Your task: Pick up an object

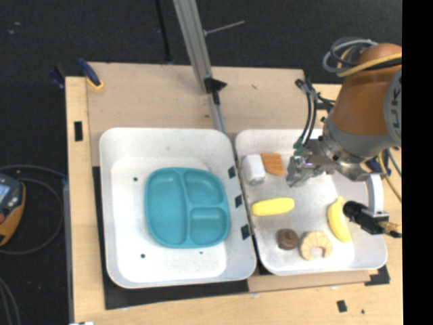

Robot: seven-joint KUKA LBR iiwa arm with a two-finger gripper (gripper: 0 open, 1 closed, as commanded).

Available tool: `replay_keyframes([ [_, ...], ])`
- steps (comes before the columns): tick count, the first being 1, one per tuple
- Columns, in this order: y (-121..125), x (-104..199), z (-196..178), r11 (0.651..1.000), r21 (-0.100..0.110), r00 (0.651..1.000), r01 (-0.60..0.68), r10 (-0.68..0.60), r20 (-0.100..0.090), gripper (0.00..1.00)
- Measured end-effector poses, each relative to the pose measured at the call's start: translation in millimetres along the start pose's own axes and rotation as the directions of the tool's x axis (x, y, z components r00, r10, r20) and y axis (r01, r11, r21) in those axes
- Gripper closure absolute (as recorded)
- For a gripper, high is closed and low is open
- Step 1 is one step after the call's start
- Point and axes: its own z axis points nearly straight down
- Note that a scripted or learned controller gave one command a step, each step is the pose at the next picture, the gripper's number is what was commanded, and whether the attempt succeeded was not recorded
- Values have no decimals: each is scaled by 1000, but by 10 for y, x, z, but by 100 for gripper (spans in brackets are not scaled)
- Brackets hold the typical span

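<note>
The arm [369,107] was cut off by the view's right edge, so only its orange and grey wrist part showed. Its bulk hid the far right corner of the right bin [270,141] and part of that bin's floor. The gripper [300,171] was small and dark against the bin floor, and whether its jaws stood apart or together could not be told. Right of the banana [338,220], a black and white fitting [369,212] overlapped the bin's right rim; what it was could not be made out. Left of the bench [78,181], an orange and black device [10,208] was cut by the left edge.
</note>
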Motion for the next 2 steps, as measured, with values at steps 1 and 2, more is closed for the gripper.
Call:
replay_keyframes([
  [1, 113, 608, 43, 1000, 0, 1000, 3, -3, -2, 100],
  [2, 311, 1156, -16, 1000, 0, 1000, 3, -3, -3, 100],
])
